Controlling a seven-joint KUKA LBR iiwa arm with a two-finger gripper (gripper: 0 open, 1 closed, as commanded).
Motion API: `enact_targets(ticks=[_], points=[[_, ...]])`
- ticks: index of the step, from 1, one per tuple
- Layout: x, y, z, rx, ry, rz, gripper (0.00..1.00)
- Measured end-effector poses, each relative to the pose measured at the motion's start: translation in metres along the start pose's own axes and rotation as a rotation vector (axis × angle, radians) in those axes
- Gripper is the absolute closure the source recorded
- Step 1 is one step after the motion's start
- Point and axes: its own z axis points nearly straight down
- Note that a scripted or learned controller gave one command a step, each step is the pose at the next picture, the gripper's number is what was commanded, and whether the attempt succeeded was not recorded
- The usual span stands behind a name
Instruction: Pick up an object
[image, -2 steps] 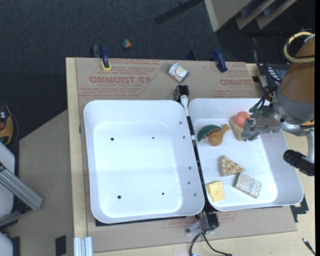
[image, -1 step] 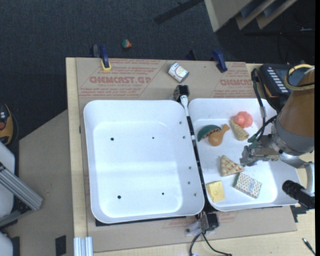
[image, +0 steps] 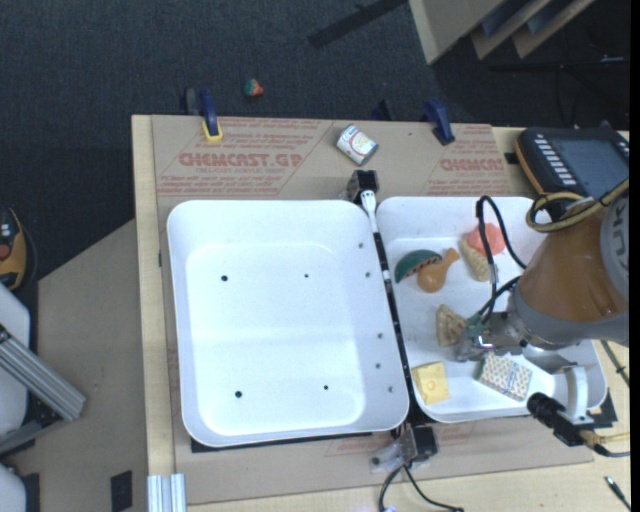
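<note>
The pincer (image: 476, 340) is low in the right bin (image: 400, 215), touching a tan crumpled object (image: 449, 323); whether it grips is not possible to tell. Nothing is lifted yet. Just beside it lie a patterned block (image: 506, 376) and a yellow block (image: 431, 383); farther, a green-and-orange toy (image: 424, 267).

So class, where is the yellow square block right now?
The yellow square block lies in the right white bin, near its front left corner.

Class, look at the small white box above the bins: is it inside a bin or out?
Out. The small white box lies on the brown board.
</note>
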Motion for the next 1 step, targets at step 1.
enact_targets(ticks=[1], points=[[0.0774, 0.041, -0.1074, -0.011, 0.002, -0.013, 1.0]])
